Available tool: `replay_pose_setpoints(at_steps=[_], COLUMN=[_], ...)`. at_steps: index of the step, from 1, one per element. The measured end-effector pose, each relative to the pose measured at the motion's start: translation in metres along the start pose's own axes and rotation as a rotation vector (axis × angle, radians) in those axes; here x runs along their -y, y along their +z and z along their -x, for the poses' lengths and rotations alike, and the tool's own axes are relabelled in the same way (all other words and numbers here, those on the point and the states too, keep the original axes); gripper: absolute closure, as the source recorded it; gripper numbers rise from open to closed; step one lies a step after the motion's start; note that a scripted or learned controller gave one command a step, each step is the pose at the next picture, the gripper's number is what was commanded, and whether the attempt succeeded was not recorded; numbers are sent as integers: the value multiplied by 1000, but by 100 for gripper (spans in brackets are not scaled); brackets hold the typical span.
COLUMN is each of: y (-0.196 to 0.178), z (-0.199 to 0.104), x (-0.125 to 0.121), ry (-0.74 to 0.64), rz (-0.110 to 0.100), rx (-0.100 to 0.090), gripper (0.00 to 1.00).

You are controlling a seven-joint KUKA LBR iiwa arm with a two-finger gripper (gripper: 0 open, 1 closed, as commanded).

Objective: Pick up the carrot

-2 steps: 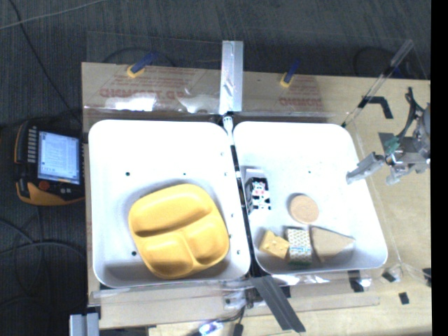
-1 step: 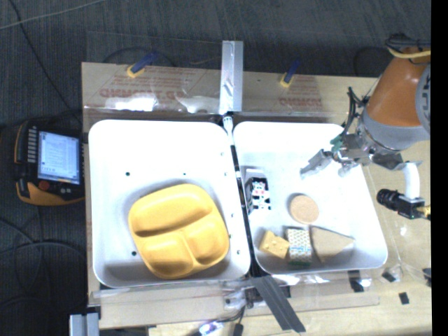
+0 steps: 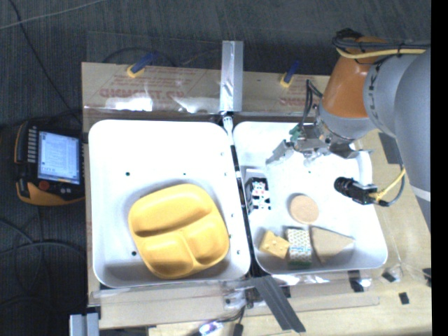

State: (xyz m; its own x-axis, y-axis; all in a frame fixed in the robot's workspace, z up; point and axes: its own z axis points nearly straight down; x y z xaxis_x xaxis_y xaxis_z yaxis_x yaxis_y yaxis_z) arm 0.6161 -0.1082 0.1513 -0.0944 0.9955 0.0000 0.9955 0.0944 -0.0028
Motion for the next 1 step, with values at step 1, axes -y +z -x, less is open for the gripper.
replay_pose_setpoints(at_steps=[1], y=[-8], z=[-1], x=[0], ry=[-2], rz=[-2], rx=[-1], gripper=[100])
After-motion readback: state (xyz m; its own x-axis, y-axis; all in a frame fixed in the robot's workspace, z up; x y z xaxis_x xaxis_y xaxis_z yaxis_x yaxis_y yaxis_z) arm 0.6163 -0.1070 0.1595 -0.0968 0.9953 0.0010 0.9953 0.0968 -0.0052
